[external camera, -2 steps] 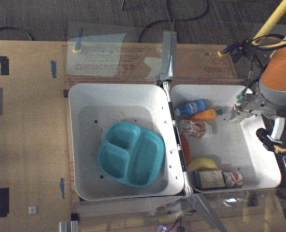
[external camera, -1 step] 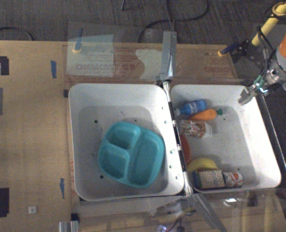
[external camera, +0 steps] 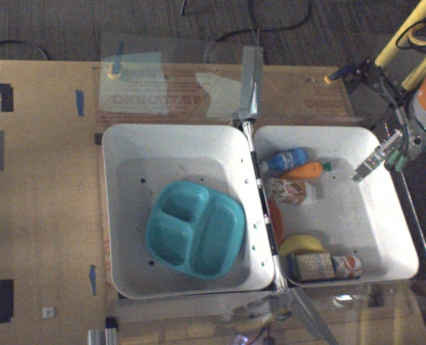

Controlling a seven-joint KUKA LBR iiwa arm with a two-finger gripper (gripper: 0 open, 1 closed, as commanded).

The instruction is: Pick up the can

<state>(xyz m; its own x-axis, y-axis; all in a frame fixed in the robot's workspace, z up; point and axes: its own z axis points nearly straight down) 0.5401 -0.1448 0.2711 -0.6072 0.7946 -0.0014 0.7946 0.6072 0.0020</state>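
At the near edge of the right bin (external camera: pixel 386 261) lies one can (external camera: pixel 324 267), on its side along the front wall, with a patterned label and a red and white end. Just behind it, touching it or nearly so, there is one yellow object (external camera: pixel 301 244), rounded like a banana. Along the left wall of this bin I see one thin red-orange object (external camera: pixel 275 220), and above it one small packet (external camera: pixel 292 191) with a printed picture. Further back there are one orange carrot-like toy (external camera: pixel 304 170) with a green tip and one blue bottle (external camera: pixel 285 159), both lying close together. This makes six things in the right bin.

The left bin (external camera: pixel 127 157) has one thing, a teal divided plate (external camera: pixel 196 228) with three compartments, tilted a little.

The gripper (external camera: pixel 375 160) hangs over the far right part of the right bin, well apart from the can. I cannot tell how far the jaws are open, and nothing is seen between them
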